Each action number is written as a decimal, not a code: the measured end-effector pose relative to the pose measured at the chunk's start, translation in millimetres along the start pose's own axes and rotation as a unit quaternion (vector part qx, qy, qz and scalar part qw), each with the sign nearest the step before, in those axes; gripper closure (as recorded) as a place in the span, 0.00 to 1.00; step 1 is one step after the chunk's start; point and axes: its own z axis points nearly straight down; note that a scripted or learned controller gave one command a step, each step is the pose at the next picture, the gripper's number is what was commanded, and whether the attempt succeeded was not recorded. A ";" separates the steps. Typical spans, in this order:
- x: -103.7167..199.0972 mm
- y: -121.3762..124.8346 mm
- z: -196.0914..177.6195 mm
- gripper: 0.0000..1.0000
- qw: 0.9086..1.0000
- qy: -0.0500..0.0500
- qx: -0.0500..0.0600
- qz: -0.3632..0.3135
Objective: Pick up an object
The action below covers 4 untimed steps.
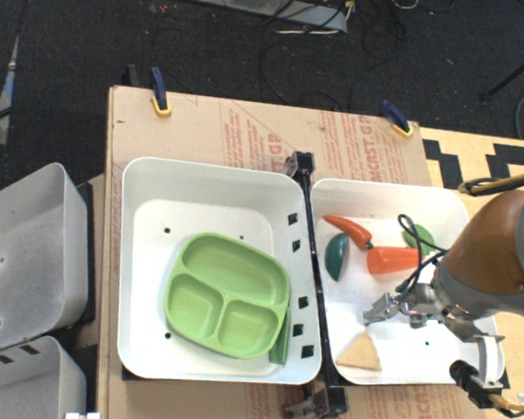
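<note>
The right bin (383, 192) holds a red chili pepper (350, 229), an orange carrot-like piece (393, 260), a dark teal oval object (337, 255), a small green item (419, 236) and a tan wedge (360, 353). My gripper (389, 311) hangs low over the middle of this bin, below the orange piece and above the tan wedge. It touches none of them as far as I can see. The grey and orange arm (497, 259) covers the bin's right side.
The left bin (210, 173) holds a light green divided plate (228, 295). A black divider (311, 255) runs between the bins. A grey tub (14, 245) stands off the bench at left. Blue-yellow clamps (160, 93) hold the board's far edge.
</note>
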 end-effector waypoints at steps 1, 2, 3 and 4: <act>-0.3 1.0 -12.3 1.00 1.000 -0.001 -0.003 0.001; -1.9 6.7 -74.6 1.00 1.000 -0.002 -0.005 -0.002; -0.1 15.5 -120.6 1.00 1.000 -0.002 -0.005 -0.003; -0.1 16.7 -173.5 1.00 1.000 -0.002 -0.005 -0.003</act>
